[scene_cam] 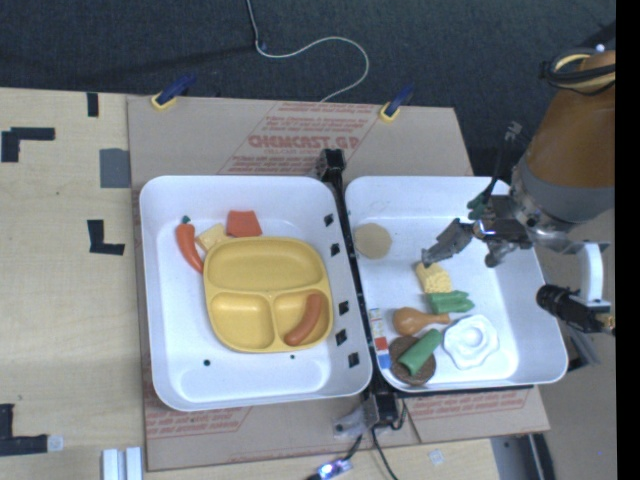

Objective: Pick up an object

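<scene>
My end effector (462,240) hangs spread open, gripping nothing, over the right bin (530,368). The corn cob (436,279) lies just at its seven o'clock; I'd descend straight, straddling it.

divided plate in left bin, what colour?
Yellow. The divided plate shows plainly in the camera view, in the left bin.

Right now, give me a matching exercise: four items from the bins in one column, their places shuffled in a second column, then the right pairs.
Items:
1. sausage
2. carrot
3. fried egg
4. cookie

Places:
A. left bin, left of the tray
B. right bin, near front corner
C. in the yellow tray
D. right bin, beside the divider

Pairs: 1-C, 2-A, 3-B, 4-D
</scene>
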Controlling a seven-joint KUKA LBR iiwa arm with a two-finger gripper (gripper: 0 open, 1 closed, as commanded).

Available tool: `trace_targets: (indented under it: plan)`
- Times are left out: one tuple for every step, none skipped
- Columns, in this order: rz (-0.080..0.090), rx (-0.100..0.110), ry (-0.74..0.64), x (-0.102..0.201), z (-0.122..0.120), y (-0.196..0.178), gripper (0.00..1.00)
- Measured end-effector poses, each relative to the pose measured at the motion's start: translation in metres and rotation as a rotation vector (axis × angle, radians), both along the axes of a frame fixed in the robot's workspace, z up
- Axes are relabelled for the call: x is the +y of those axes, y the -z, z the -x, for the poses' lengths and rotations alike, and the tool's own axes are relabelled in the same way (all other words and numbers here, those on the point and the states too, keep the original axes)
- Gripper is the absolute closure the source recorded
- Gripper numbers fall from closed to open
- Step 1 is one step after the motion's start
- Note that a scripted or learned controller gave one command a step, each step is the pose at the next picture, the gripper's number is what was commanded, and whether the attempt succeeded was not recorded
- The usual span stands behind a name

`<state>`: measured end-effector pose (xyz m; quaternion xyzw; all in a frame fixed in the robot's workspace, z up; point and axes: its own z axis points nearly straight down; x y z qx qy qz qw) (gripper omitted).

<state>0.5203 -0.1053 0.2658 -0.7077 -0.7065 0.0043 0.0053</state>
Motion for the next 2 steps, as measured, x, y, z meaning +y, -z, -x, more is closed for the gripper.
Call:
trace_targets:
  plan:
    - [0.001, -0.011, -0.003, 0.0, -0.002, -0.006, 0.0]
    - [0.001, -0.009, -0.003, 0.002, -0.003, 0.037, 0.0]
